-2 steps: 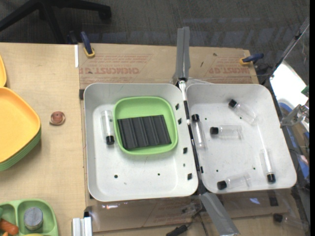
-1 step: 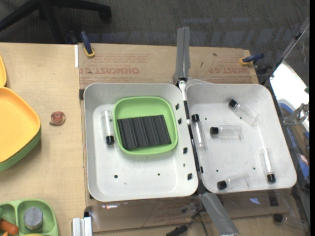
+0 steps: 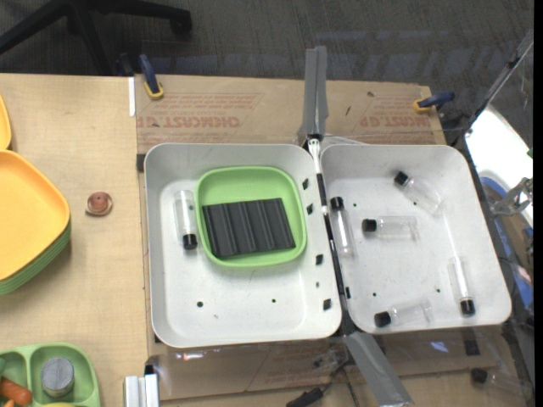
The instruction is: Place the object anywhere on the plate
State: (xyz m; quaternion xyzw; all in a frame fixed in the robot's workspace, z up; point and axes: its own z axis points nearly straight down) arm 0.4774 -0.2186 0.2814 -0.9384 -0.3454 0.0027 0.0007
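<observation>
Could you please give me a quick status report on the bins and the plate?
Green plate in left bin, dark ridged block lying on it. One clear vial beside plate, five more vials in right bin. Nothing over the plate.

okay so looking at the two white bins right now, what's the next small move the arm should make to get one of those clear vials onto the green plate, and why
Probably reach in over the right bin and descend on the vial lying alone near its middle. It has open space around it, while the vial by the divider hugs the wall. The green plate in the left bin already carries a dark ridged block, with bare rim around it.
</observation>
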